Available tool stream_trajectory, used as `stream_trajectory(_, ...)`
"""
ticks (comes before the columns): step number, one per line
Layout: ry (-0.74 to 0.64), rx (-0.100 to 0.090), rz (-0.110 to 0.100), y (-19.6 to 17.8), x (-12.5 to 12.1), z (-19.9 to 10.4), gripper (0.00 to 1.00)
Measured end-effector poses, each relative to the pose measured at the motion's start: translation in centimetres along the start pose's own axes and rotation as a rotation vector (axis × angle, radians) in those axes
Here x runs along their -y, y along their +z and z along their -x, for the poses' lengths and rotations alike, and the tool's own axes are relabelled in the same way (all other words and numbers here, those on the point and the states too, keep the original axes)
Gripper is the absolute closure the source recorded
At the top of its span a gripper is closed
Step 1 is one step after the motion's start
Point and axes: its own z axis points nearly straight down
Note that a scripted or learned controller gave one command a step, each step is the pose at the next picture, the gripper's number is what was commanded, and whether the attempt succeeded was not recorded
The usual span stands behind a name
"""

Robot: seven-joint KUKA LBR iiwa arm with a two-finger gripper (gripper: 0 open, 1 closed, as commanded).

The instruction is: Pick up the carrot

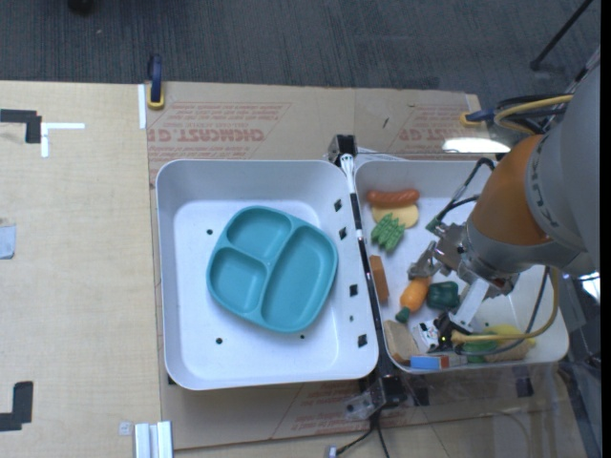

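Jaws [427, 263] are hanging just beside the carrot [413, 297] in the right bin [549, 343], lining up my pick; whether they're open, I cannot tell.

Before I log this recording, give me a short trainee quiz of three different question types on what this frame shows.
1. True or false: the teal divided plate sits in the left bin.
2. Multiple choice: the carrot lies in
A. the left bin
B. the right bin
C. on the plate
3. Fill in: the red sausage lies toward the ____ end of the right bin, above the green toy.

Key:
1. True.
2. B, close beside the gripper.
3. Far.
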Motion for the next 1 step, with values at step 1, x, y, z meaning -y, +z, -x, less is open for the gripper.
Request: stream_trajectory(1,0.007,-0.003,0.005,-1.02,-0.3,-0.05,1.0)
